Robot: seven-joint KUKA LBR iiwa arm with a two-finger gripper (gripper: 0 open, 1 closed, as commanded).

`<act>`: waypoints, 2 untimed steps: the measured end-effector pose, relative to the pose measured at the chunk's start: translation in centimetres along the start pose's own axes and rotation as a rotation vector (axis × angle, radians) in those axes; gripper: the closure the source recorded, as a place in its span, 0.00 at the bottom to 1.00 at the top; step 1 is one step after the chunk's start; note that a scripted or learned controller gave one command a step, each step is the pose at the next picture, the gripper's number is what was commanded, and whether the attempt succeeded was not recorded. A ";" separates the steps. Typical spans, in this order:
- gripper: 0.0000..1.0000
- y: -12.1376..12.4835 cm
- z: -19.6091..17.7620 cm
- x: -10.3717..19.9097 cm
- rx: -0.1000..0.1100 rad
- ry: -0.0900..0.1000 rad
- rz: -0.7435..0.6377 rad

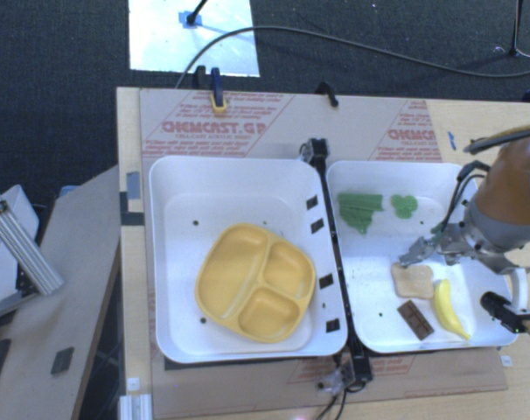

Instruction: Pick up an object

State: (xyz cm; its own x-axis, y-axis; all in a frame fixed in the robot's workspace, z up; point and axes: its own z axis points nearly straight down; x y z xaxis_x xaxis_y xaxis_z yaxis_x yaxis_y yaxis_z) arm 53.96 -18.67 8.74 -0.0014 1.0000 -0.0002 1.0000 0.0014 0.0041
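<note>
Board lettering: "CHEMCAST GP"

The brown protective paper sheet under the bins bore red "CHEMCAST GP" print, repeated at the right corner.

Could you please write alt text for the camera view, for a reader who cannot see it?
The gripper hovers low in the right bin, just above a toast slice that lies beside a brown bar and a banana, with green pieces further back. The left bin holds a yellow divided tray.
</note>
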 end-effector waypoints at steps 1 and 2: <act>1.00 0.3 -1.3 0.1 -0.008 0.001 -0.001; 1.00 0.2 -5.7 -0.2 -0.002 -0.002 -0.002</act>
State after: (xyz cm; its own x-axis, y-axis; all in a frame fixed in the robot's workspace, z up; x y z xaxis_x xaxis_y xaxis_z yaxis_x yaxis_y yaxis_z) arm 54.14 -18.87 14.42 -0.0035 1.0000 -0.0021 1.0000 0.0035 0.0057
